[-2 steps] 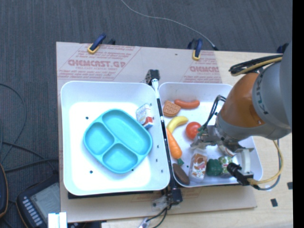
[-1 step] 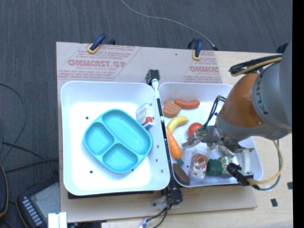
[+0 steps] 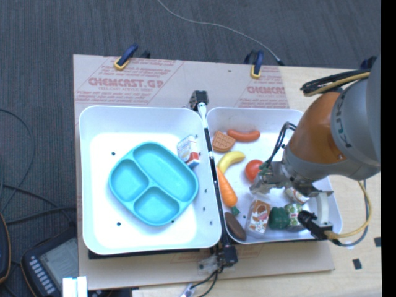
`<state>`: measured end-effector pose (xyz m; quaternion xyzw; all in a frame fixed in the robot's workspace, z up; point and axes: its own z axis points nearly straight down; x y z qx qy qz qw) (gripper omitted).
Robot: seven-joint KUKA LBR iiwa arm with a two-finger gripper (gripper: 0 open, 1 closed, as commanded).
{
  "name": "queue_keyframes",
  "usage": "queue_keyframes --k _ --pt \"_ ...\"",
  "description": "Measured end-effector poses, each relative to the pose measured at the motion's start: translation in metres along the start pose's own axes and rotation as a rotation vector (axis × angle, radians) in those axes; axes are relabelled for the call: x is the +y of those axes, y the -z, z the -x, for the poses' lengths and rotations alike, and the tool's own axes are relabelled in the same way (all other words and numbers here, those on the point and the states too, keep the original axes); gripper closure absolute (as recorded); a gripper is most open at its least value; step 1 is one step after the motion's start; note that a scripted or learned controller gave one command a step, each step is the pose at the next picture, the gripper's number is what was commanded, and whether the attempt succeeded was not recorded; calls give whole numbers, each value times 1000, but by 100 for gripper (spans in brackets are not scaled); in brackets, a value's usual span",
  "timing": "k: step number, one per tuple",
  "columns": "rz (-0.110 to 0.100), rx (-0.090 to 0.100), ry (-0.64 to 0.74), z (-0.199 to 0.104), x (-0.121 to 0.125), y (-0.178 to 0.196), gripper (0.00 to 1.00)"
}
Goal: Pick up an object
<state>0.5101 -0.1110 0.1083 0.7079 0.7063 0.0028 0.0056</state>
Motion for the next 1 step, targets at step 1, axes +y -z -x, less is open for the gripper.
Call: queue_keyframes --k 1 --pt "-1 0 0 0 0 0 0"
